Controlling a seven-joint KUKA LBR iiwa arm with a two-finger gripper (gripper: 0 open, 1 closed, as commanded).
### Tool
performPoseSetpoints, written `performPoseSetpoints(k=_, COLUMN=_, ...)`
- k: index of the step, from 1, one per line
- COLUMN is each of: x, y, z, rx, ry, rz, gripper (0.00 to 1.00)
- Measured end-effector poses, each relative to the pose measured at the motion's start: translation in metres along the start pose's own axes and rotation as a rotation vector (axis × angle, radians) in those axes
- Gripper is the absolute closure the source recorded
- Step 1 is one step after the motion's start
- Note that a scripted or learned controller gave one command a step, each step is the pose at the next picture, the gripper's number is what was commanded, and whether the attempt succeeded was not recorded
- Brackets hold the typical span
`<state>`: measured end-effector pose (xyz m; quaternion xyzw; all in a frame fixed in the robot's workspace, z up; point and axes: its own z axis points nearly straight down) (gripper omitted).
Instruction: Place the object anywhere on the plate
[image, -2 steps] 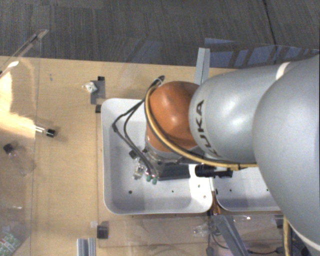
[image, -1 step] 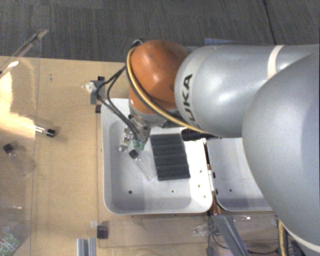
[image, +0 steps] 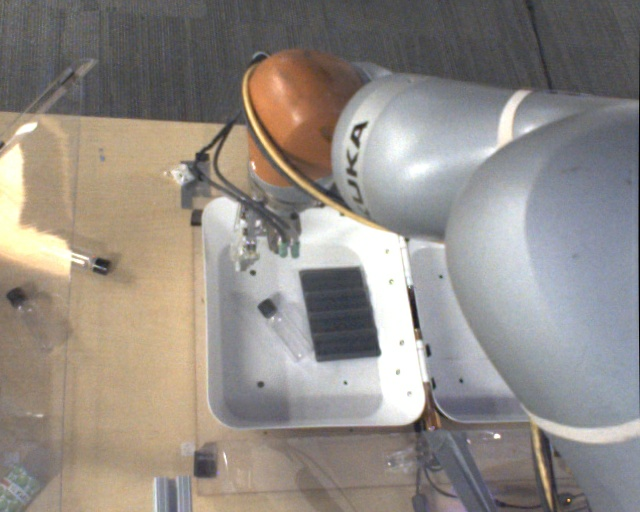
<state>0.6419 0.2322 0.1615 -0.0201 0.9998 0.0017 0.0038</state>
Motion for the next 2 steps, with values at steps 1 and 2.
performPoseSetpoints(k=1, x=-0.028, y=-0.001, z=0.013, rx=-0.002, ry=-0.002, rz=-0.386, gripper=1.0)
performPoseSetpoints(k=2, x=-0.028, y=0.003, z=-0.022, rx=-0.002, ry=-0.004, rz=-0.727, gripper=1.0)
